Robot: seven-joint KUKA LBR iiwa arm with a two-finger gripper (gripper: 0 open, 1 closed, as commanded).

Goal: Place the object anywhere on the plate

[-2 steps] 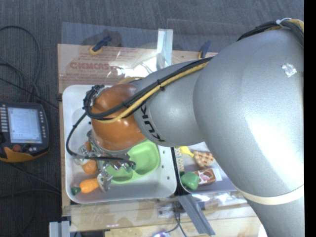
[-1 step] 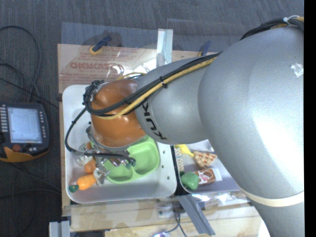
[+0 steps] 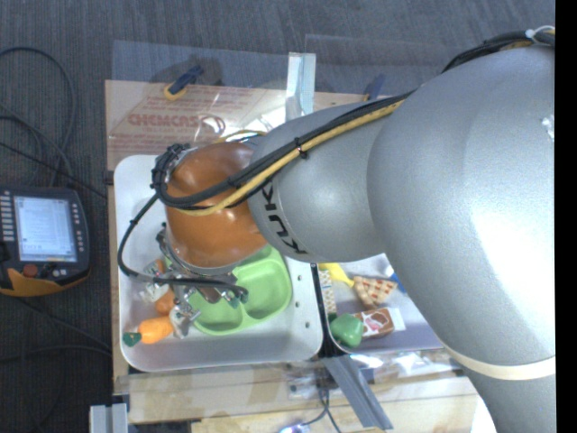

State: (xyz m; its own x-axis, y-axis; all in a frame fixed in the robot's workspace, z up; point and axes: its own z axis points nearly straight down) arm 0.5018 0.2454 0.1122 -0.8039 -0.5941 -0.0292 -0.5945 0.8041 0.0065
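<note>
Grey carpet floor (image 3: 270, 7); black cables (image 3: 36, 133) and pendant (image 3: 43, 228) lying at left.

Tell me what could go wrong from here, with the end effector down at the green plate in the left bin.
1. The end effector sits low at the green plate edge; dropping further could knock or tip the plate.
2. The toy carrot lies just beside it on the bin floor, off the plate; a sideways move may shove it against the left bin wall.
3. The arm's wrist hides much of the plate, so a placement there would be hard to confirm.
</note>
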